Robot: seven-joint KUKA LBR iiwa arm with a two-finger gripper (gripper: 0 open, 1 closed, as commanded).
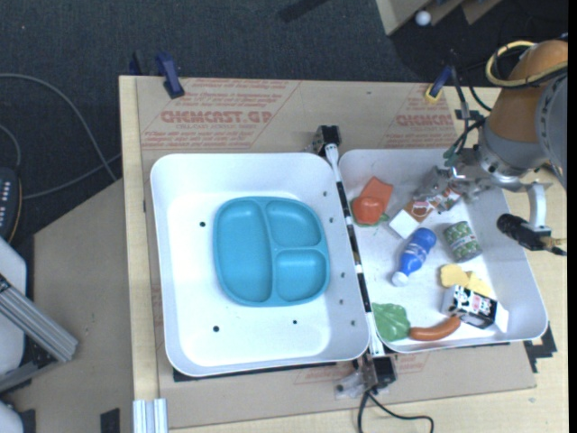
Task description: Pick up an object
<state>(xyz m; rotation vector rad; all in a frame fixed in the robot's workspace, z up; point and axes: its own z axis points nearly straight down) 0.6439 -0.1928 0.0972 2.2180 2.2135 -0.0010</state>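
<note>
— Looking down on the bench [225, 111], what do you see first?

— Two shallow white bins side by side. The left bin [180, 242] holds a blue divided plate [270, 248] with three compartments, lying flat near its middle. The right bin [518, 278] holds all the small things.

— Which small things?

— An orange pepper-like toy [370, 200] sits near the right bin's left wall, toward the far end. Just beside it lies a small white block [401, 224]. Below that, a blue and white bottle [414, 253] lies on its side, tilted. A green speckled can [461, 239] lies to the right of the bottle. Nearer the front there is a yellow piece [453, 276] touching a black and white box [476, 307], then a brown sausage [434, 330] along the front wall, with a green leaf-shaped toy [391, 319] in the front left corner.

— And the arm?

— The grey arm [527, 124] with its orange band reaches in from the right, over the far right part of the right bin. Its gripper [442, 192] is low over a small red and white item [421, 210] lying next to the white block.

— Is it holding anything?

— I cannot tell. The metal parts and that item blur together, so how the tips stand is unclear.

— Anything outside the bins?

— Blue clamps [169, 73] on the bench's far edge, and a black cable [54, 115] on the dark floor at left.
</note>
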